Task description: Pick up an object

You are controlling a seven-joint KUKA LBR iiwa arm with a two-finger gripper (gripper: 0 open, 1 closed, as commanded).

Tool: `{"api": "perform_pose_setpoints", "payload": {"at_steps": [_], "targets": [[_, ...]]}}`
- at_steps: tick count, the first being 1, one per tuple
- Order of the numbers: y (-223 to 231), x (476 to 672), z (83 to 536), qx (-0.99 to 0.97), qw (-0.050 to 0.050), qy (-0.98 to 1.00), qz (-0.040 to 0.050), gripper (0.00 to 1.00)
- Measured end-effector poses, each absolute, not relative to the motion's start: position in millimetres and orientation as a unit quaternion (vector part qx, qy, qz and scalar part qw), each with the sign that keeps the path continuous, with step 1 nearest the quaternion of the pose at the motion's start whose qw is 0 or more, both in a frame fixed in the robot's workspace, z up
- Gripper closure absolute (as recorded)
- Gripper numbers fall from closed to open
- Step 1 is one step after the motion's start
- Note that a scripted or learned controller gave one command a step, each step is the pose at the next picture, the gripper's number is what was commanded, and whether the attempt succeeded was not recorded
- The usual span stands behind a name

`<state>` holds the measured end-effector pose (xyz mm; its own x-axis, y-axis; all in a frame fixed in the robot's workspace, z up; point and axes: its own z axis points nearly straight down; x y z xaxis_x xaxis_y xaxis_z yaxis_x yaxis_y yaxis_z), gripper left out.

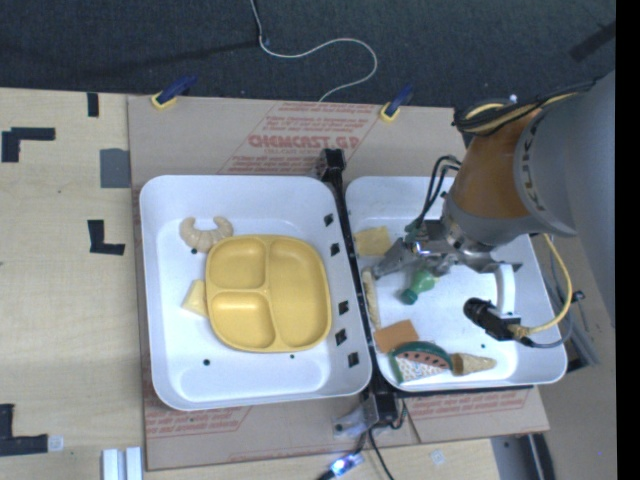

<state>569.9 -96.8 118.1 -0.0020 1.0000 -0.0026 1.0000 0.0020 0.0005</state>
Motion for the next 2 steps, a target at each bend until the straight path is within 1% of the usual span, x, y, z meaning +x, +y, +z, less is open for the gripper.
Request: {"api": "perform_pose_setpoints", "payload": {"at_steps": [1, 2], "targets": [[-97.8, 576.5, 108.1, 0.706, 0.009, 0.708, 0.0060, 0.00], [-98.9, 578.1, 117.1, 0.706, 0.014, 0.708, 0.0071, 1.00]]}}
